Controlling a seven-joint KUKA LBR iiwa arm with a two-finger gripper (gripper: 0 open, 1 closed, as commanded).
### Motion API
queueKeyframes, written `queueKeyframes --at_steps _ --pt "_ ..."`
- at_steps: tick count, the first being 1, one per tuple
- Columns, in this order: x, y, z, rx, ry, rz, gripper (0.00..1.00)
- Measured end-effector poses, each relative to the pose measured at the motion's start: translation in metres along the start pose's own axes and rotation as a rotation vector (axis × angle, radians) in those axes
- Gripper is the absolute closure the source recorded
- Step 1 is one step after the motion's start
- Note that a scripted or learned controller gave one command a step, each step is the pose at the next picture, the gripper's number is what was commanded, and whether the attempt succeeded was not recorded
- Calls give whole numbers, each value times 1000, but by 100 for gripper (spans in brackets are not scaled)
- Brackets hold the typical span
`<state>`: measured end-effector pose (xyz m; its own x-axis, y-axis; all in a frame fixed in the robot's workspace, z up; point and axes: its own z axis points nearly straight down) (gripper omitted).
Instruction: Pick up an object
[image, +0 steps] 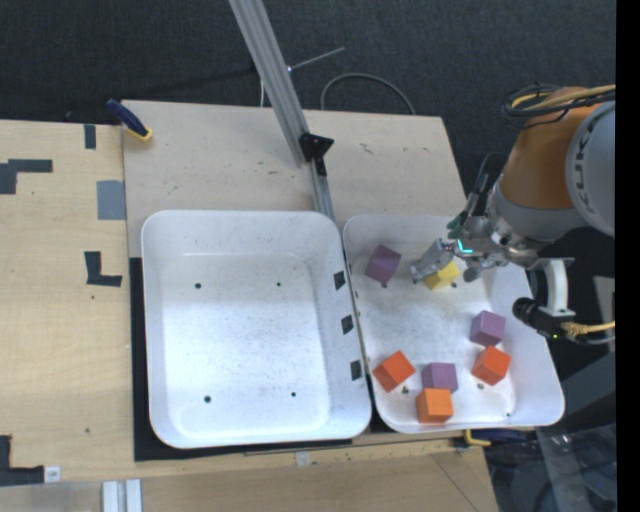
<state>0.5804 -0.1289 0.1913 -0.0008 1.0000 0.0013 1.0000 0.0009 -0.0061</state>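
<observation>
Right bin (520, 400) under the pincer (440, 268), which is closed on a yellow block (443, 275) above the bin floor; purple block (382, 264) just to its left, other purple block (488, 327) and orange blocks (394, 370) lower down, clear of it.

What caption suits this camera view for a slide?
Gripper at a yellow block in the right bin, among purple and orange blocks.
</observation>
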Motion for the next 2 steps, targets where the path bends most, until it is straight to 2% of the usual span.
queueKeyframes --at_steps 1,2 --pt "0 1 -3 -5 -1 -1 0" --pt "-5 -6 45 0 -2 0 0"
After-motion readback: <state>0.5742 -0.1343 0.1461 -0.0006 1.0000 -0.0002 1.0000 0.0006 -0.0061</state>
